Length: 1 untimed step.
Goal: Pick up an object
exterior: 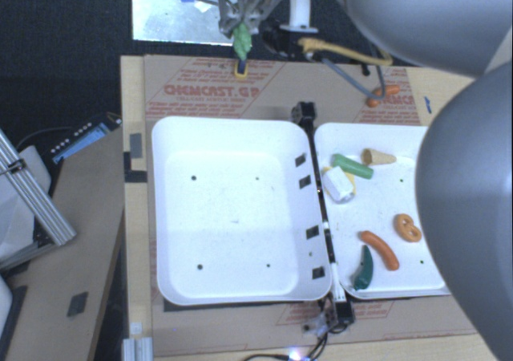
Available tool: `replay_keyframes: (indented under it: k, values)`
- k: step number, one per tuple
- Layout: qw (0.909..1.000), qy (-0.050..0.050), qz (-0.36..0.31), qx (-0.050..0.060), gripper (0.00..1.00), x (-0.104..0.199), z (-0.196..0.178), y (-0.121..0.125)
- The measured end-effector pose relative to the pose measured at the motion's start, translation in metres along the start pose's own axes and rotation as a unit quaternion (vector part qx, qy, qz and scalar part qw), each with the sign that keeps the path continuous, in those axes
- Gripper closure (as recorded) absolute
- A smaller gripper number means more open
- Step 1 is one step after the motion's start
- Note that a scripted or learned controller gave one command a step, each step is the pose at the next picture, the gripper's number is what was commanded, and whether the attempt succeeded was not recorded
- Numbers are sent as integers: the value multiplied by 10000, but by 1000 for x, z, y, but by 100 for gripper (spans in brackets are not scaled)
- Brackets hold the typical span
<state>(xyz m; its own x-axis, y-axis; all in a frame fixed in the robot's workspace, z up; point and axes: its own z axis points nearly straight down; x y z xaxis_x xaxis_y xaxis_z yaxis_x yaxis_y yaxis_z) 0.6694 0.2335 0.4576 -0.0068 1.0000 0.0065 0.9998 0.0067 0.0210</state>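
Overhead, slim green piece (241,40) between fingers (232,21)

A dark speckled floor (64,38) surrounds the pale wooden bench (88,231), which carries a printed brown cardboard sheet (208,91), beside a silver aluminium frame rail (36,199).

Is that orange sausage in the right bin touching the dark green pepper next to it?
Cannot tell. In the camera view the orange sausage lies just above the dark green pepper, their edges very close, but the picture is too coarse to show contact or a gap.
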Motion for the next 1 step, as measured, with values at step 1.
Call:
replay_keyframes:
  k: [1]
  values:
    - [10000, -17, -2, 49, 100, 1, -84, 0]
